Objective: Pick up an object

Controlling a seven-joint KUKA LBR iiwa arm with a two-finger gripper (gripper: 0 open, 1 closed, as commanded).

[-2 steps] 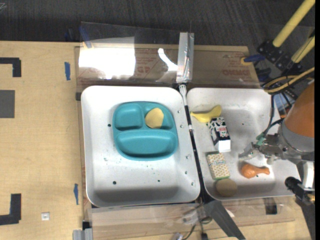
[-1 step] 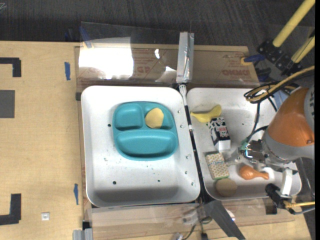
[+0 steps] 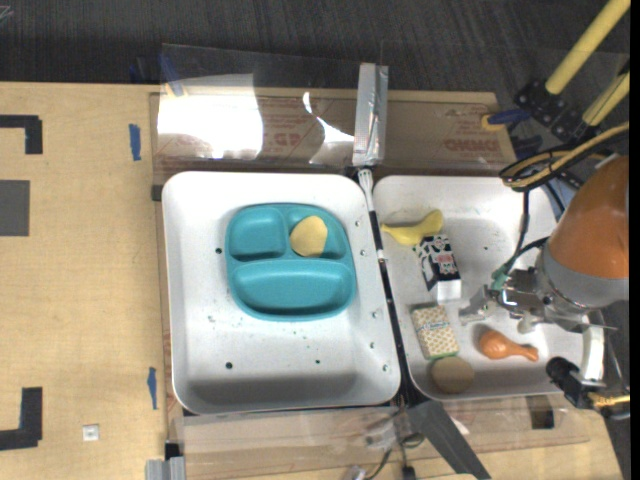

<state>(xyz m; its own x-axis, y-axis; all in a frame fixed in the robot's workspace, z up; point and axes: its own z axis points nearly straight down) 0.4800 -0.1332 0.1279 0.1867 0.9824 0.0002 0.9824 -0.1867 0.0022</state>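
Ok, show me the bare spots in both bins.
Left bin: bare floor along the near edge and left side of the teal tray. Right bin: a bare patch at the far right, beyond the banana. The near half is crowded: milk carton, cracker, orange gourd, brown ball, arm.

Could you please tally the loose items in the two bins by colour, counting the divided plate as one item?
Teal: 1, the divided plate
Yellow: 2, the round piece on the plate and the banana
Black and white: 1, the cow toy
Speckled beige: 1, the flat block
Orange: 1, the gourd-shaped piece
Brown: 1, the round lump
Total: 7
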